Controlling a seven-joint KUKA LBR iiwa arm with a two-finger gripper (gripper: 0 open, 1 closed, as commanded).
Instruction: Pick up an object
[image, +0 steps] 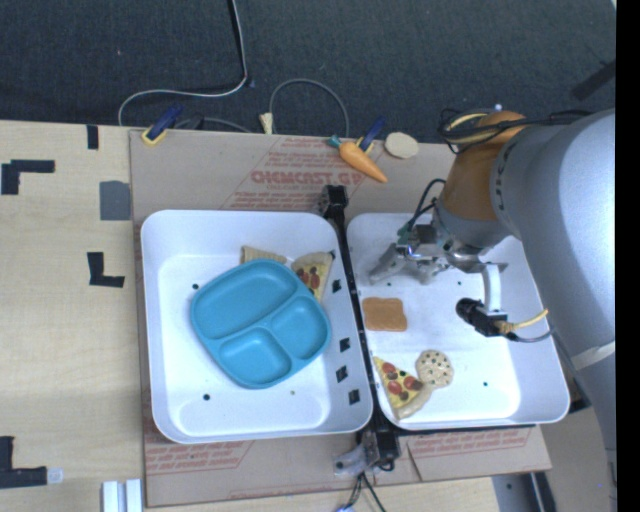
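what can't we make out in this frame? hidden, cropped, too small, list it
- Gripper: small and dark against the right bin; finger state unreadable, and whether it touches the bin floor.
- Pizza slice and a tan piece in the left bin: partly under the blue tray.
- Arm: cut off by the right edge; it covers the right bin's far right rim.
- Small pale object beside the carrot: too small to identify.

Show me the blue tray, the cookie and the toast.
Blue tray (262, 322): camera view, on its middle divider.
Cookie (434, 368): camera view, on its top face.
Toast (384, 314): camera view, on its centre.
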